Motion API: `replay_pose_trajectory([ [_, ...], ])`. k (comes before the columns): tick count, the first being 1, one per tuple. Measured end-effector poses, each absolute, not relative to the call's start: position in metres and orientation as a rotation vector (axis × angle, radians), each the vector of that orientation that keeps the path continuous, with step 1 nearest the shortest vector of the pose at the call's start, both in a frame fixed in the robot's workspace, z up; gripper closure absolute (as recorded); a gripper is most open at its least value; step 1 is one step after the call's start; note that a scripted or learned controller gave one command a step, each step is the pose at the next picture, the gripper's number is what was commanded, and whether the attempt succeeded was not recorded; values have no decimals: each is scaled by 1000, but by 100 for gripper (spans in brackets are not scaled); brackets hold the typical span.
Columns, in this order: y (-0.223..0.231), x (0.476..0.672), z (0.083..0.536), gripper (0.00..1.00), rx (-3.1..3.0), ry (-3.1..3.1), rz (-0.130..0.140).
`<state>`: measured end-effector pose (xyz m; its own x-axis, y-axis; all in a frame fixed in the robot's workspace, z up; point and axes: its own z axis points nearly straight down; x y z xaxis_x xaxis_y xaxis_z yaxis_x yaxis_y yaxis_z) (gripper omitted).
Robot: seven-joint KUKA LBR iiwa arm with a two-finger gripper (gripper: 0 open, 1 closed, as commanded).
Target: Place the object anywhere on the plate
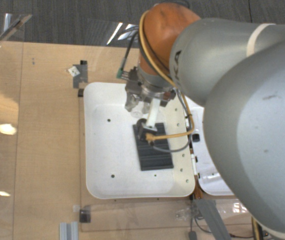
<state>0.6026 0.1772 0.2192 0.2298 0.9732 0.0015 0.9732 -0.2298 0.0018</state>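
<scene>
A dark grey ribbed rectangular object [155, 157] lies flat in the left white bin [107, 134], right of its middle and near the right wall. My gripper [138, 106] hangs over the bin's upper part, just above and slightly left of the object's far end. The arm's orange band and grey body cover the space above and to the right of it. Nothing is seen held.
The right white bin [213, 180] is mostly hidden under the arm, with a corner showing at the lower right. Small black clamps [82, 70] sit on the wooden bench beside the left bin's corners. The left half of the left bin has bare floor.
</scene>
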Motion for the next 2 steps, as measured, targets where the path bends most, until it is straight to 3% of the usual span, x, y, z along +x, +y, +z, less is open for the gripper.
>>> replay_pose_trajectory([
  [1, 236, 666, 206, 100, 2339, 2096, 1],
  [2, 235, 607, 93, 100, 2288, 2153, 4],
])
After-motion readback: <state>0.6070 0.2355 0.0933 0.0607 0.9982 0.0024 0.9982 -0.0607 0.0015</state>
